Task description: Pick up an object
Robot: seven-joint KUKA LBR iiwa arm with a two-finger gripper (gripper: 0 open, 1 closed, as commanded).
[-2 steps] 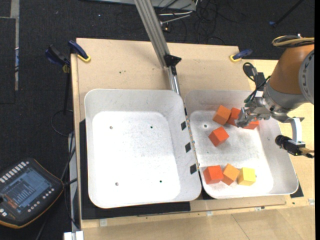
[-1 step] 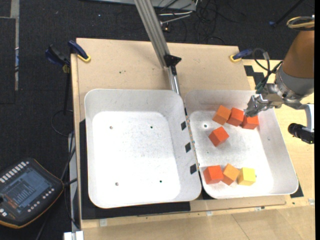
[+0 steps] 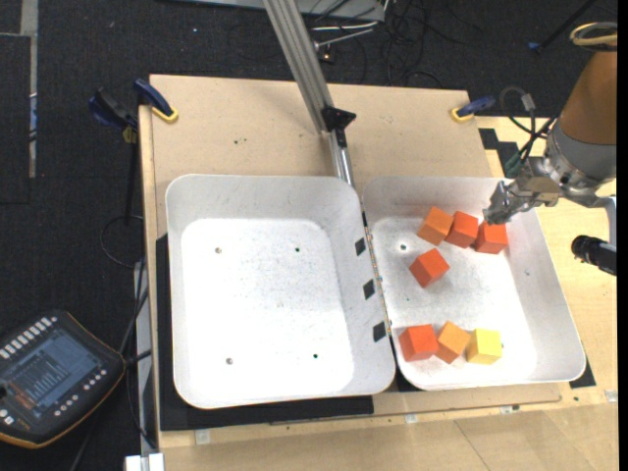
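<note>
Yellow plastic cube [image 3: 486,345] is sitting unpicked while the end effector [image 3: 502,207] is hovering over a red-orange cube [image 3: 492,236], grip state unclear.

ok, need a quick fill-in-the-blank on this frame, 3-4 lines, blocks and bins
1. All the blocks lie in the ____ bin as the camera sees it.
2. The gripper sits over the red block at the ____ end of the upper row of three.
3. The yellow block ends a row of ____ blocks near the bin's front edge.
4. The block lying alone between the two rows is coloured ____.

Missing words: right; right; three; red
</note>
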